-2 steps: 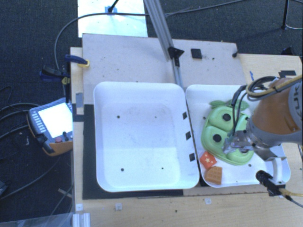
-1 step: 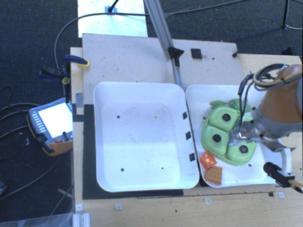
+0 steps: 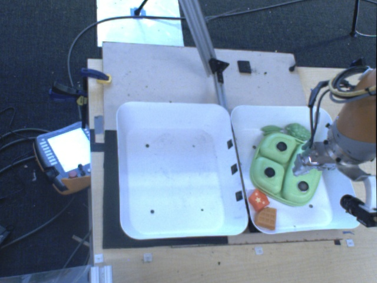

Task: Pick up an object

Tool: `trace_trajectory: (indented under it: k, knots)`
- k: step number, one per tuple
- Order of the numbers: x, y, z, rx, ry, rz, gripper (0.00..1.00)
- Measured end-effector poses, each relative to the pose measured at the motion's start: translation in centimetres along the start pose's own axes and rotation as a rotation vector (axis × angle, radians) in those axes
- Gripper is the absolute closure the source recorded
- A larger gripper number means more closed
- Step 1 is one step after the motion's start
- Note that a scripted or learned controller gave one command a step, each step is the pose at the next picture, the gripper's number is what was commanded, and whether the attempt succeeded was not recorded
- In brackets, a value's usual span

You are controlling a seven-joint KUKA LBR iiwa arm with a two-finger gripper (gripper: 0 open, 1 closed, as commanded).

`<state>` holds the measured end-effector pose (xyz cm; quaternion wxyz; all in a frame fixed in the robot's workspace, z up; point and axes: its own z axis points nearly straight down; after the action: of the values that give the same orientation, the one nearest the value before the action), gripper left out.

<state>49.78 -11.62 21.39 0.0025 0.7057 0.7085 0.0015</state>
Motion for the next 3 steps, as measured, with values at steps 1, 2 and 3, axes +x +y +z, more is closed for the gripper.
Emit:
trace_trajectory:
  k: [1, 2, 3]
  knots:
    - [0.4, -0.6, -5.9, -0.001, 0.0, -0.001, 1.0]
    - [5.7, 0.9, -5.8, 0.002, 0.002, -0.006, 1.0]
    - [9.4, 3.4, -4.4, 0.002, 0.001, -0.004, 1.0]
